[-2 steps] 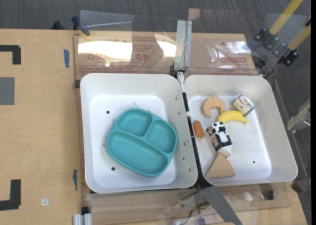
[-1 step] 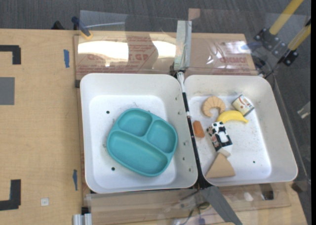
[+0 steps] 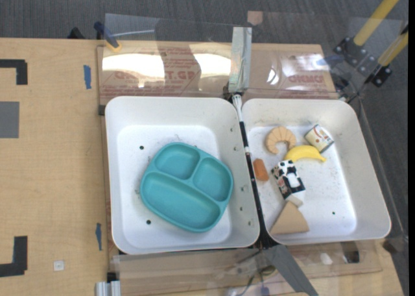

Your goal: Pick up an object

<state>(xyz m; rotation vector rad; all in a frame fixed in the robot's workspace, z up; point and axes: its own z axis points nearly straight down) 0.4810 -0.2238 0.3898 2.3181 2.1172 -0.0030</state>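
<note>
We cannot tell the state of the end effector from this view, so we place things against one another instead. On the tan, matte desk [image 3: 45,178] two shallow white bins with rounded corners and smooth, glossy walls sit side by side, their inner rims touching. The left bin [image 3: 123,110] holds a teal plastic plate [image 3: 187,186], a rounded oblong split into three compartments, lying flat and turned at a slant. The candidate objects lie in the right bin [image 3: 363,217], gathered toward its left half. A tan crescent-shaped croissant [image 3: 280,137] lies near the far wall, with a small white and brown carton [image 3: 319,137] tilted beside it. Just nearer than both, a curved, smooth yellow banana [image 3: 306,153] lies. A short orange lozenge [image 3: 260,169] sits close to the shared rim, next to a black-and-white patched toy [image 3: 286,178]. A flat, pale brown wedge [image 3: 290,219] rests near the front wall.
</note>
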